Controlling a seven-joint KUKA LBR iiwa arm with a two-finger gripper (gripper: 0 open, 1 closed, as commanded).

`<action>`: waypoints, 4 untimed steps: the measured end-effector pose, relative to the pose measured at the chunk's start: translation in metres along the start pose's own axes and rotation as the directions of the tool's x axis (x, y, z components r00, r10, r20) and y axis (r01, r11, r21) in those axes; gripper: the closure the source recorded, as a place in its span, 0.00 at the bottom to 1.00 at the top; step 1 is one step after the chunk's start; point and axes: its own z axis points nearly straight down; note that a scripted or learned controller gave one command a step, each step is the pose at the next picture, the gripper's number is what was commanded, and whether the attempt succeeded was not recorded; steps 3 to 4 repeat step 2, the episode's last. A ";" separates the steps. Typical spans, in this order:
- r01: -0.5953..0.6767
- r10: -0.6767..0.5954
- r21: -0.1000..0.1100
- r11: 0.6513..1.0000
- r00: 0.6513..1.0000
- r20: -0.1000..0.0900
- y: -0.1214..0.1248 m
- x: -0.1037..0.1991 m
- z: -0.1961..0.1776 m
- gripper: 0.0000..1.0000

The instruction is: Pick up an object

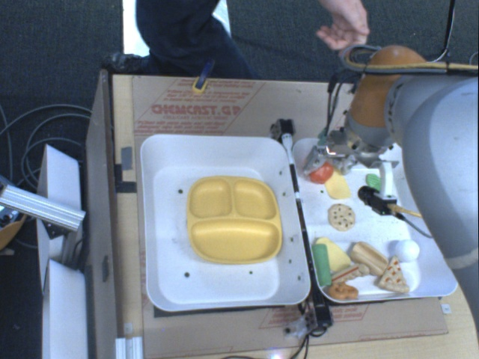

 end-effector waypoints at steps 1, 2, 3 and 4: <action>0.004 -0.004 -0.006 1.000 1.000 0.002 0.002 0.000 -0.013 1.00; 0.005 -0.005 -0.014 1.000 1.000 -0.002 -0.035 0.037 -0.146 1.00; 0.005 -0.005 -0.014 1.000 1.000 -0.002 -0.035 0.037 -0.146 1.00; 0.005 -0.005 -0.014 1.000 1.000 -0.002 -0.035 0.037 -0.146 1.00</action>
